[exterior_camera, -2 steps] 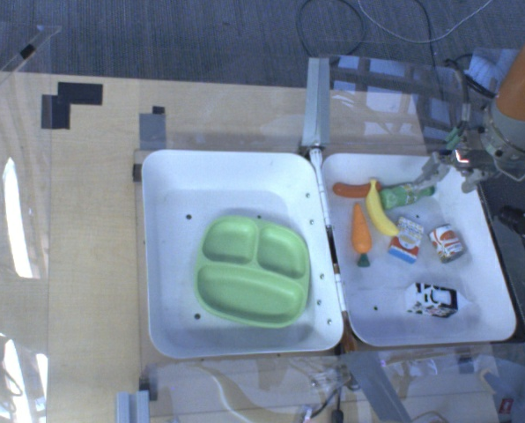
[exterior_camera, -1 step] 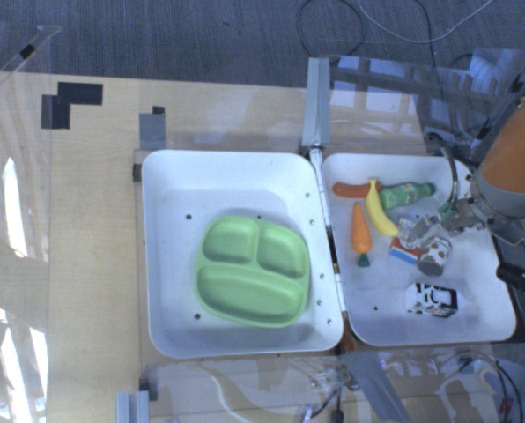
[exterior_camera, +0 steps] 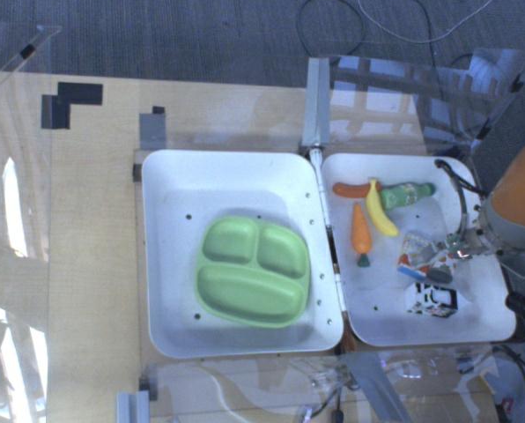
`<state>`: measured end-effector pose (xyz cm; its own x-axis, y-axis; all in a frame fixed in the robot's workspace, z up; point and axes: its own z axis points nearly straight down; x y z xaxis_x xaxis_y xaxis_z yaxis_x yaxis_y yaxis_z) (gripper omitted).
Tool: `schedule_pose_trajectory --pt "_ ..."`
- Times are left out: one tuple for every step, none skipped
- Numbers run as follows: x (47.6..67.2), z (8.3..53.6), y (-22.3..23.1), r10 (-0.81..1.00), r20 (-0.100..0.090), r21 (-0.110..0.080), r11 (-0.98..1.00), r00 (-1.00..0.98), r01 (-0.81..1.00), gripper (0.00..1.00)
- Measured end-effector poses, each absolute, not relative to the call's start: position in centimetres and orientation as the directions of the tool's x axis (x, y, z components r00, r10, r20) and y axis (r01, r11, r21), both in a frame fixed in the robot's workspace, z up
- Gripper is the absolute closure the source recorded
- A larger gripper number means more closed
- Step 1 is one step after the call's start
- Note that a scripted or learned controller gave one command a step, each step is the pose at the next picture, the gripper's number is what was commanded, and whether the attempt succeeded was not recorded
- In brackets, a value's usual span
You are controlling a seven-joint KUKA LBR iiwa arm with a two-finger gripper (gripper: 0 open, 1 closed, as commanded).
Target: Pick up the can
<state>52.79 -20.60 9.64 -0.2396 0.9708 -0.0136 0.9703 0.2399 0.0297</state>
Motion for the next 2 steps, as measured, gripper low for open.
schedule_pose_trajectory --pt "53.1 10.8 -20.6 0.971 -0.018 0.035 0.24 -0.24 0.97 1.0" --pt "52.9 20.3 -18.4 1.0 -0.001 0.004 -0.021 0.021 1.0 1.0"
